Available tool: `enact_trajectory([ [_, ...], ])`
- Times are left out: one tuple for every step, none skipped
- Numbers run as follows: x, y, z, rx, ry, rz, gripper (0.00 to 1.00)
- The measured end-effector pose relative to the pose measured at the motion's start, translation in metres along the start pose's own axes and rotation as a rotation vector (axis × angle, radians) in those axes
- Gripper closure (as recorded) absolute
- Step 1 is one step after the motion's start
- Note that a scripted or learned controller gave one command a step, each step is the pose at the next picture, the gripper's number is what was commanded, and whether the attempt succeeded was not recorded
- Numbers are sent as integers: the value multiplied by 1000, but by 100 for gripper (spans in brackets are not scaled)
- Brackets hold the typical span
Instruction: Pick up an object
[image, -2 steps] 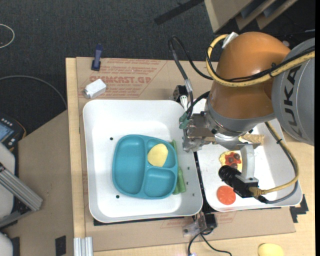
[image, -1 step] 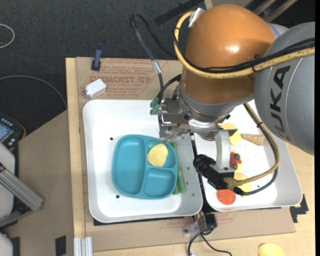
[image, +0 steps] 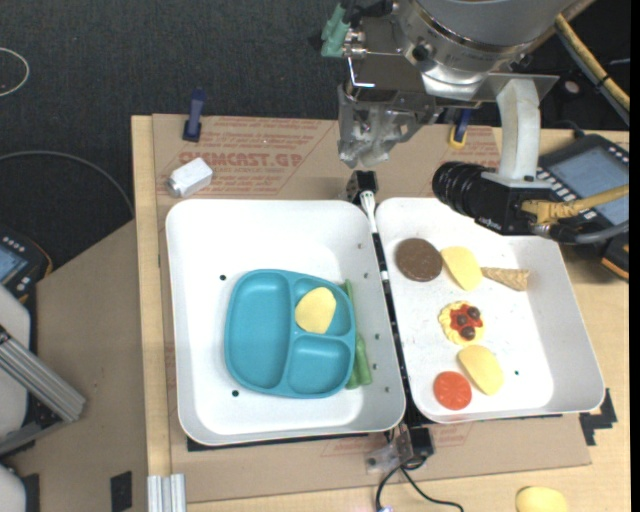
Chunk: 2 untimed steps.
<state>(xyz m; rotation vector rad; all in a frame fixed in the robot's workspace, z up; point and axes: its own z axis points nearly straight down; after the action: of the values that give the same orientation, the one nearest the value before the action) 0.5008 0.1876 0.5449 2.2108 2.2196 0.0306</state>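
The gripper (image: 372, 140) is hanging above the far rim of the bench, over the seam between the two bins; whether its fingers are apart or together cannot be told, since the assembly is reading as a blurred grey mass. No object is showing between them.

Nearest to the pincer, just toward the camera and slightly to the viewer's right, a brown round piece (image: 418, 259) is lying in the right bin (image: 560, 390), with a yellow oval piece (image: 462, 267) touching or almost touching it. Its long axis is running from the far side toward the near side. A tan wedge (image: 505, 277) is lying just beyond that.

Farther from the pincer, a small tart with red berries (image: 464, 322) is sitting mid-bin, and then a second yellow piece (image: 482, 369) beside a red disc (image: 452, 390).

In the left bin (image: 200, 300), well apart from the pincer, a blue divided tray (image: 262, 340) is holding a yellow lump (image: 316, 310), with a green strip (image: 357, 355) running along its edge.

Judged from this layout, the brown round piece is offering the shortest descent. The arm's upper body is cut off by the frame's top.
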Motion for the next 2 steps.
enact_trajectory([
  [-4,105,11,10,-7,7,100],
  [-2,62,129,33,-11,5,100],
])
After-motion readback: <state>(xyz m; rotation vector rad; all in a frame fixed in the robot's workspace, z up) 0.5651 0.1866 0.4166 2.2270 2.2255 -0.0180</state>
